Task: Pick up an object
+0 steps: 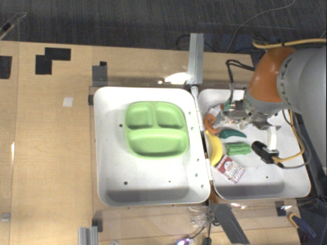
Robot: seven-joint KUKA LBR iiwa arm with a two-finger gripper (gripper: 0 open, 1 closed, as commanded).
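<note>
Right bin holds the clutter. Banana lies against the bin's left wall, long axis running near-to-far. Green block just right of it, long axis left-right; patterned card tilted nearer the front. Arm reaches in from the right, wrist bent down, pincer low over the far-left pile; can't tell its grip state. Left bin carries a green divided tray, bare margin all round.
</note>
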